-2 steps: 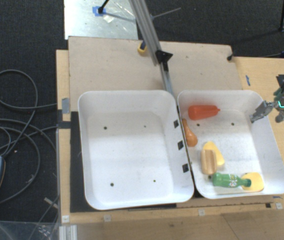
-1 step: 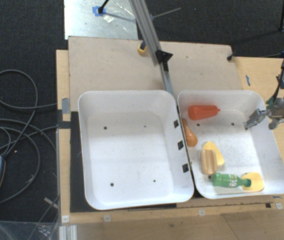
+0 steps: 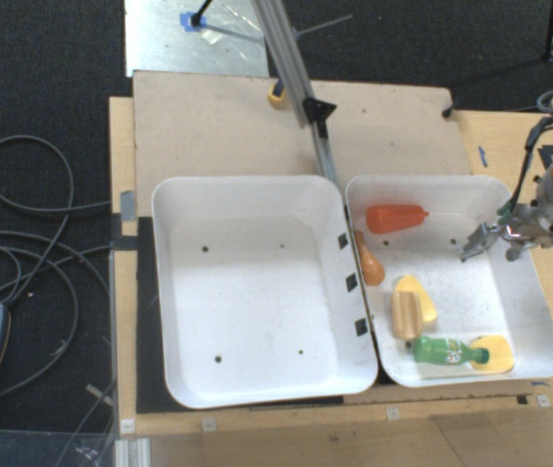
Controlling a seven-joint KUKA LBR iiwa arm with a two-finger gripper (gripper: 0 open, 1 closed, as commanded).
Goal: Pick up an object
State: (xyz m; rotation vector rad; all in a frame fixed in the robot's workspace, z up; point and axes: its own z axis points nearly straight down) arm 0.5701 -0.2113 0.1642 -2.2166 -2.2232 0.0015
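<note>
Camera view: every pickable object sits in my right-hand bin, and I hang over its 3 o'clock side with nothing between my fingers.

Nearest my reach is the red carrot-shaped piece (image 3: 395, 218), lying on its side at about 11 o'clock in the right bin (image 3: 539, 309), well apart from the rest, so I judge it the easiest to close on. At 9 o'clock a small orange piece (image 3: 368, 264) lies against the dividing wall, awkward to straddle. Toward 6 o'clock a tan-and-yellow bun (image 3: 411, 309) lies just above a green bottle (image 3: 445, 351), which touches a yellow piece (image 3: 496, 351) by the rim. My gripper (image 3: 486, 238) hovers clear of them all, fingers spread and pointing down-left. The left bin (image 3: 174, 202) sits at my 9 o'clock.
</note>
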